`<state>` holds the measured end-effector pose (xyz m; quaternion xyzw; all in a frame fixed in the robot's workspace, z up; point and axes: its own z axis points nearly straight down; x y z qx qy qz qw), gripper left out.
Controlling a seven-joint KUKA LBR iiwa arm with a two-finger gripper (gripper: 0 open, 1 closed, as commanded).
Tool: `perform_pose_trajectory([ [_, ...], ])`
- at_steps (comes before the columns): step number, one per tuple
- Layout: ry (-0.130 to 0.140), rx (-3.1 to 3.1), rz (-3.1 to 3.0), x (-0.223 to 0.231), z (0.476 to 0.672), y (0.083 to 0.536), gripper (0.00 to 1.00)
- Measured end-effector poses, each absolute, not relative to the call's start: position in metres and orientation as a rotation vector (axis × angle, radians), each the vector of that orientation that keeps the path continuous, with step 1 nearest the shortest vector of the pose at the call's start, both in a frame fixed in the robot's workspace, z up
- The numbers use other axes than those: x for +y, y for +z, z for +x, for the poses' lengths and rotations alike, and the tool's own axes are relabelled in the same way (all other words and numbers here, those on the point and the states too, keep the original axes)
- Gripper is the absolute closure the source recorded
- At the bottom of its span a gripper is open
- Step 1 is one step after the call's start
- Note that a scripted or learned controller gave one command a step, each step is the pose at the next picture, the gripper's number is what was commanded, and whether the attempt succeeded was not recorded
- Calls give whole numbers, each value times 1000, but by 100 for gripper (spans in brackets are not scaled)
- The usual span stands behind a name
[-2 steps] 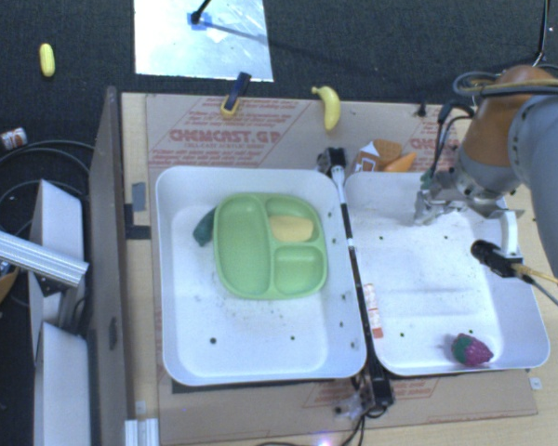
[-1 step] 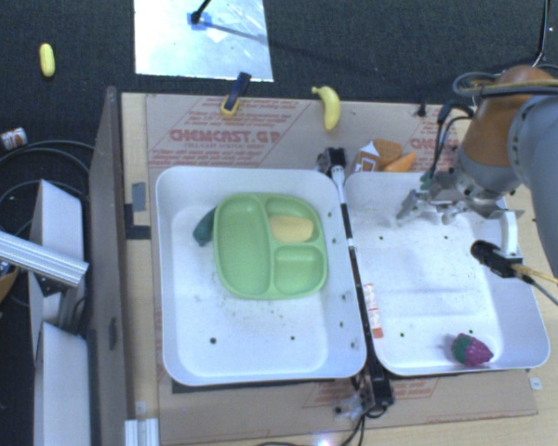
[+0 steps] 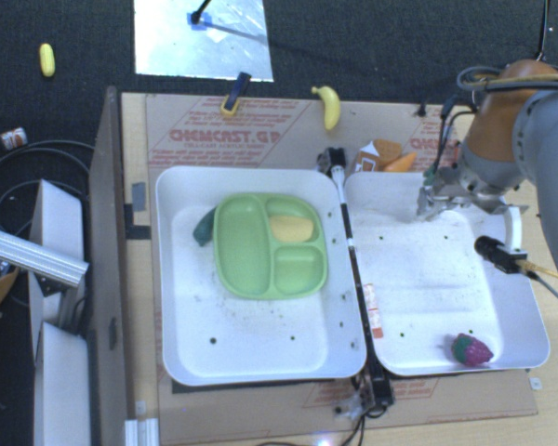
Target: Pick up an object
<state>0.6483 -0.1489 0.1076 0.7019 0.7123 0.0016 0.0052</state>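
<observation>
Two white bins sit side by side on the surface. Inside the left bin point(image 3: 181, 342) lies a green divided plate point(image 3: 268, 246) carrying a yellow item point(image 3: 291, 227), with a dark green piece point(image 3: 203, 227) touching its left rim. Near the front corner of the right bin point(image 3: 530, 328) lies a pink strawberry toy point(image 3: 471, 349). At that bin's far edge is the gripper point(image 3: 431, 203); whether its fingers are open or closed I cannot tell
</observation>
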Motion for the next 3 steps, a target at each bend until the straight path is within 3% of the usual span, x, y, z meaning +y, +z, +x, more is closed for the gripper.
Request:
perform_pose_trajectory([
  [1,4,2233,2196,-149,648,107,0],
  [2,4,2233,2196,-149,648,107,0],
  [3,2,2228,2213,-119,649,97,0],
])
